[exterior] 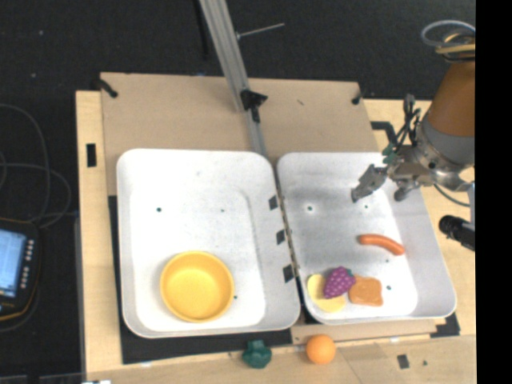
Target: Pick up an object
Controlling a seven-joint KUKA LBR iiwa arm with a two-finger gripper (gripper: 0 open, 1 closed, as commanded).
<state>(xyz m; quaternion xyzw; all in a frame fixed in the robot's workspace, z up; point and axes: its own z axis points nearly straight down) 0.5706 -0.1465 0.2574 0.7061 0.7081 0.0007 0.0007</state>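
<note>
- Spanning most of the view: a tan bench (200, 106) bearing two shallow white bins side by side, left bin (160, 174) and right bin (320, 174), rims touching along the middle.
- Reaching in from the right: grey arm (452, 126) with an orange band, wrist hanging over the right bin's far right part.
- Slanting down from the top edge to the gap between the bins: a grey metal rail (228, 46).
- Resting in the left bin's near part: a yellow bowl (197, 285), upright.
- Hovering above the right bin's upper area: gripper (384, 184), fingers spread apart, nothing between them.
- Lying in the right bin, below the gripper and apart from it: an orange carrot (381, 244).
- Grouped at the right bin's near edge: an orange wedge (367, 292), just beside purple grapes (339, 279), grapes overlapping a pale yellow piece (322, 293).
- Sitting outside the bins at the bench's front edge: an orange ball (321, 349) and, near it to the left, a small green object (257, 354).
</note>
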